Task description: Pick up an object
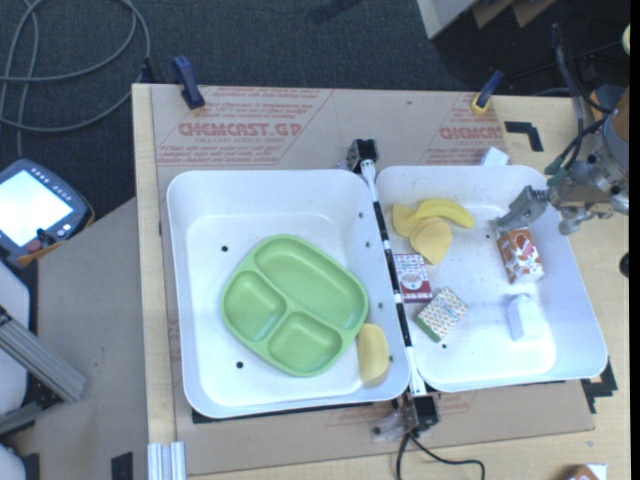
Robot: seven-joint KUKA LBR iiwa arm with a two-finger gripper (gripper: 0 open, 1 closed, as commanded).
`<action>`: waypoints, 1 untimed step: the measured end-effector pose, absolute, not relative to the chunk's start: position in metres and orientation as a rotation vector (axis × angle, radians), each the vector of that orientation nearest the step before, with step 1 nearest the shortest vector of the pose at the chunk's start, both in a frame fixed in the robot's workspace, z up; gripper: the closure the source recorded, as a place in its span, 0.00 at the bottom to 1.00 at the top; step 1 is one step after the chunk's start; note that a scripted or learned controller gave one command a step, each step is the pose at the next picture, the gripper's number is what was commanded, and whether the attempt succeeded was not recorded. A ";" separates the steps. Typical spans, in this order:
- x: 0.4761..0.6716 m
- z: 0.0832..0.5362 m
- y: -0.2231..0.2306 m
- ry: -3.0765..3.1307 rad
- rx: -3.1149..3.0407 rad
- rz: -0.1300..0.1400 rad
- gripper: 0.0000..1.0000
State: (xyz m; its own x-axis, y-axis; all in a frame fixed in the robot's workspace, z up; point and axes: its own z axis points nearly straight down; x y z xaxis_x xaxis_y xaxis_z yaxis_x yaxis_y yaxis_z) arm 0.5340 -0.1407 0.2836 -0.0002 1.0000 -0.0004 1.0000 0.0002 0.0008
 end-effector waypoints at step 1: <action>0.555 0.138 -0.188 2.222 2.224 -0.002 0.00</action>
